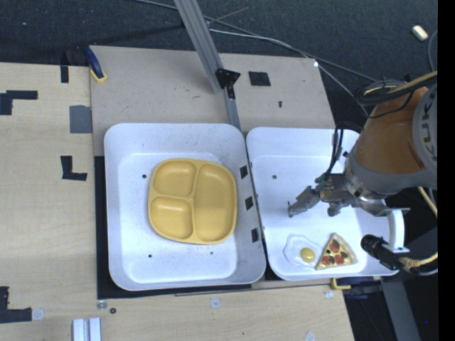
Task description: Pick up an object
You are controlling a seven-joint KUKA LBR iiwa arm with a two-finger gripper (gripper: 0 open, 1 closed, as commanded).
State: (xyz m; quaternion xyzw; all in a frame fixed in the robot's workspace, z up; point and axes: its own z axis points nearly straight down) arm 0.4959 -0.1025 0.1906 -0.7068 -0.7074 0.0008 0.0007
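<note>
A toy fried egg [301, 251], white with a yellow yolk, lies at the near edge of the right bin [284, 155]. Right beside it on its right lies a toy pizza slice [335, 253] with red toppings. My gripper [304, 200] hangs over the middle of the right bin, above and a little left of the two toys, pointing left. Its dark fingers stand slightly apart with nothing between them. The grey wrist and the orange band [387, 137] reach in from the right.
The left bin [128, 190] holds a yellow divided plate [193, 200] with three compartments. A grey pole [202, 34] slants down to the bins' far edge. Cables trail across the dark floor behind the bench.
</note>
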